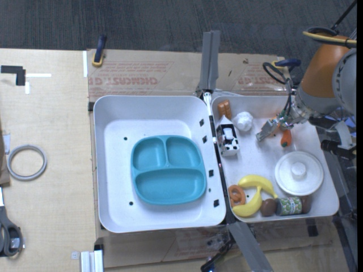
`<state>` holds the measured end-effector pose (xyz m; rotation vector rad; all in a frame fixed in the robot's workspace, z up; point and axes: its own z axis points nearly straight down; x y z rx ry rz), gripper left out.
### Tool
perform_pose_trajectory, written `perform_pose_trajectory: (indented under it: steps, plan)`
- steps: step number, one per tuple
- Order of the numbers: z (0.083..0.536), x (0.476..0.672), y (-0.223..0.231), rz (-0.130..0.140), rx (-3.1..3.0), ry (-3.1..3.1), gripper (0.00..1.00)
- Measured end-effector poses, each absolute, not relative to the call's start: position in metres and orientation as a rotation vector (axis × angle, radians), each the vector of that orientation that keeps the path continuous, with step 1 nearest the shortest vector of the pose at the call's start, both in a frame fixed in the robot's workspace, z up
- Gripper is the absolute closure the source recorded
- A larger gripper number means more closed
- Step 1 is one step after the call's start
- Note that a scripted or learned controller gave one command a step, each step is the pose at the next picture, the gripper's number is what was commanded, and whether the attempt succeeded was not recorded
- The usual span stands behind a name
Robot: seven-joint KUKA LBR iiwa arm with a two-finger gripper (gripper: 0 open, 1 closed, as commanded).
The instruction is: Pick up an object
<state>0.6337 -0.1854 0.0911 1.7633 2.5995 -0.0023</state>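
My gripper [267, 131] hangs low over the back of the right bin [255, 164], reaching in from the right under the orange-banded wrist. A small orange carrot-like piece [286, 138] lies just to its right, close to it or touching; I cannot tell which. A white ball [244, 120] sits to the gripper's left. Further left are a black-and-white carton [228, 139] and a brown piece [225, 107]. At the front lie a banana [255, 193], a pretzel [236, 195], a white lidded bowl [299, 173] and a green can [289, 205].
The left bin [113, 152] holds a blue divided plate [168, 170]. On the bench to the left lie a tape roll [25, 162] and scissors [8, 239]. A blue-handled clamp [100, 50] rests on the cardboard behind the bins.
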Motion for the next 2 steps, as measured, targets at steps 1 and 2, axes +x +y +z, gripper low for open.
perform_pose_trajectory:
  steps: [1, 2]
  plan:
    - [0.1, 0.634, -0.185, -0.007, 1.758, 2.602, 1.0]
    - [0.236, 0.586, -0.126, -0.004, 1.958, 2.458, 1.0]
